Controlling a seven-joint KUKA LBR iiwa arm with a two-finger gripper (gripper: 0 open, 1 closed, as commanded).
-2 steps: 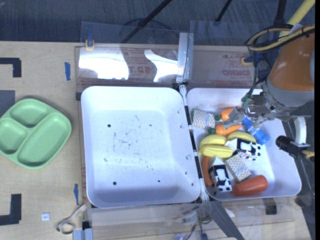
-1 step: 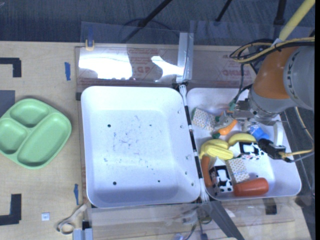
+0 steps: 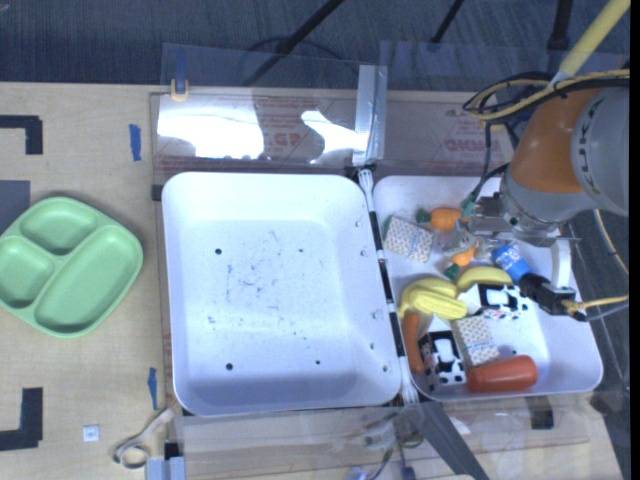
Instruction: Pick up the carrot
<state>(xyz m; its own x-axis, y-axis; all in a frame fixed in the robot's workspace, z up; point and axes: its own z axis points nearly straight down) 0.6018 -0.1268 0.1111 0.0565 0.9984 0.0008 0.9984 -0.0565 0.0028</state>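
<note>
the wooden bench runs across the view, with dark floor beyond its far edge. the left bin sits in the middle of it, its white floor faintly scuffed with blue. the right bin touches it along their shared rim and is crowded with small things. behind the left bin stands a clear panel that catches glare.

the arm comes in from the right over the far corner of the right bin, its orange band above the wrist. a green plate with three wells lies well apart on the bench, left of the left bin.

the gripper hangs low over the far part of the right bin. the wrist and the clutter hide its tip, so i cannot tell how far open it is, and nothing can be seen held in it.

the carrot, orange with a green end, lies in the far part of the right bin, just left of the gripper; whether they touch is unclear.

nearer the camera in that bin lie a red piece by the front wall, a banana in the middle, and a long orange piece along the left wall. a checked packet lies left of the carrot. a blue piece sits just beside the gripper, and a small orange bit lies below it.
</note>
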